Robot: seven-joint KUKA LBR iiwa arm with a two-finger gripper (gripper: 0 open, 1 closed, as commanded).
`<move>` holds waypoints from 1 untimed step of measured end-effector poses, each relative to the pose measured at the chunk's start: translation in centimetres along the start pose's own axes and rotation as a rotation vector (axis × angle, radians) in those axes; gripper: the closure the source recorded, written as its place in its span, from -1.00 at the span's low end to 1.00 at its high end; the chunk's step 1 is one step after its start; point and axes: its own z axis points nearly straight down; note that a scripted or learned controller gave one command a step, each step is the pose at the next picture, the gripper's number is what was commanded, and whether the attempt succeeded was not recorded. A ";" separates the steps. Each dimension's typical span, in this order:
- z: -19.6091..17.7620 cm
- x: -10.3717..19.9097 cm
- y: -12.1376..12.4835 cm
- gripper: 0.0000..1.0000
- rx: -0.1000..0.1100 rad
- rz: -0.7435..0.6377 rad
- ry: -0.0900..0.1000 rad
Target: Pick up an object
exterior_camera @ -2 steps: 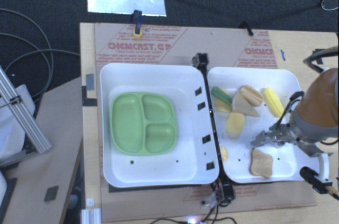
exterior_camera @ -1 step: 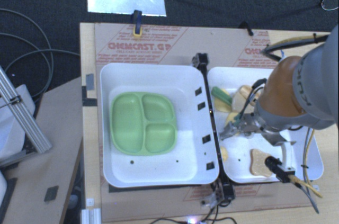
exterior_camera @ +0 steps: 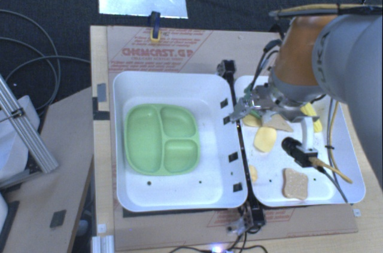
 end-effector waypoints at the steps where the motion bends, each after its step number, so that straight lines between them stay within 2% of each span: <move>1: 6.5 -9.9 -7.6 -1.00 0.023 0.023 -0.004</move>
